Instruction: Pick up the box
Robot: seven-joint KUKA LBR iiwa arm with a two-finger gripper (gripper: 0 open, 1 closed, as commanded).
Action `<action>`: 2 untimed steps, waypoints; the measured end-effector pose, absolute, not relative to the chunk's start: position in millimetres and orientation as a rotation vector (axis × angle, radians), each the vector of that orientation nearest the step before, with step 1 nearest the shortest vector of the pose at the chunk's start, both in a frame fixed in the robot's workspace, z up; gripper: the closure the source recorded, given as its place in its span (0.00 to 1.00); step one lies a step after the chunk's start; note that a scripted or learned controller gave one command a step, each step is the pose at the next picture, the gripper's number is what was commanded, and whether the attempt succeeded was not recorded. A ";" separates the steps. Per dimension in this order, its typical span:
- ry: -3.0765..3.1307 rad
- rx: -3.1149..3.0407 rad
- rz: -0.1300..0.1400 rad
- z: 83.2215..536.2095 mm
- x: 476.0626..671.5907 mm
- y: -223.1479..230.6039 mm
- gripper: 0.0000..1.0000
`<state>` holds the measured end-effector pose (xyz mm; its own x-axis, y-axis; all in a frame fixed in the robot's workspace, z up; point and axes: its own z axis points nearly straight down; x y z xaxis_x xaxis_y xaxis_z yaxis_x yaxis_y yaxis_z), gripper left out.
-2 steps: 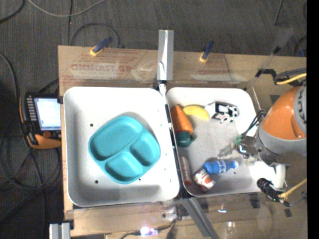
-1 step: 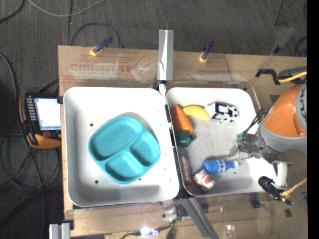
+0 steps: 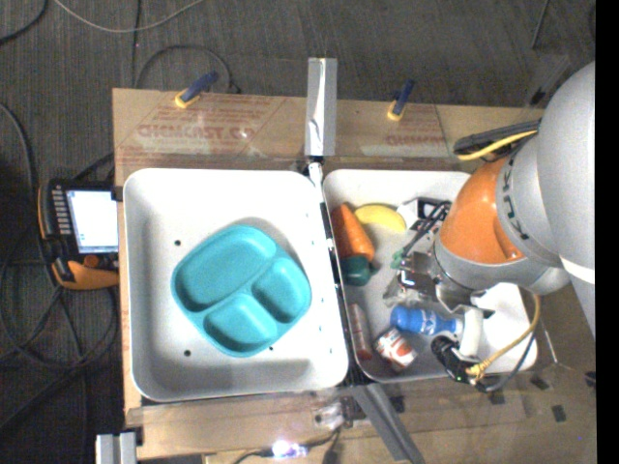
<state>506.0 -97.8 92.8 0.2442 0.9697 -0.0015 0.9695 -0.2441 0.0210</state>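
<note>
While the arm (image 3: 503,230) reaches over the right bin (image 3: 340,184) from the right, its gripper (image 3: 418,276) sits low among the clutter there; how it is set cannot be told. No box can be identified with certainty. Carrot (image 3: 350,231), yellow item (image 3: 381,217), blue bottle (image 3: 418,321) lie in that bin. Left bin (image 3: 145,259) holds a teal divided tray (image 3: 242,288). Both bins rest on the desk (image 3: 232,129).

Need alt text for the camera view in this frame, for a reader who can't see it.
A grey arm with an orange band reaches from the right over the right bin, which holds a carrot, a yellow item and a blue bottle. The left bin holds a teal divided tray.
</note>
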 end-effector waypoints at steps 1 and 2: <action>1.923 2.465 0.015 100.7 505.8 -97.5 1.00; 1.926 2.467 0.012 108.4 505.3 -97.0 1.00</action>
